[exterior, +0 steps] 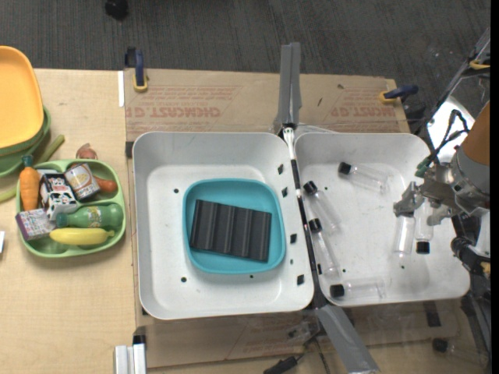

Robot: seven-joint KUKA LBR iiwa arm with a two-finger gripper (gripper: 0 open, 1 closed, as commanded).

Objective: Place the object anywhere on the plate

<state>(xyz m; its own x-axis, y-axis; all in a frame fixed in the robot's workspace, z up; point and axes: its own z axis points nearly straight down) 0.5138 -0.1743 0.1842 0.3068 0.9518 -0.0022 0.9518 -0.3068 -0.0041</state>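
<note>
Item 1. Clear vial (360, 289), black-capped, lying along the near wall of the right bin (366, 148); below and to the view's left of the gripper.

Item 2. Gripper (422, 202), at the right bin's far-right side. How far it is open cannot be told, nor whether it has hold of anything.

Item 3. Nearest vial (403, 237), judged the likeliest object for the task: just beside the gripper on its near side, on the bin floor, long axis running near to far.

Item 4. Three further vials, all left of the gripper: one (364, 177) on the far side, two (321, 203) (324, 249) by the dividing wall.

Item 5. Teal plate (269, 265), in the left bin (156, 232), well apart from the gripper, straight across to the view's left. A dark ribbed block (231, 229) already covers its middle; free rim remains around it.

Note: any carry must cross the divider leftward.
</note>
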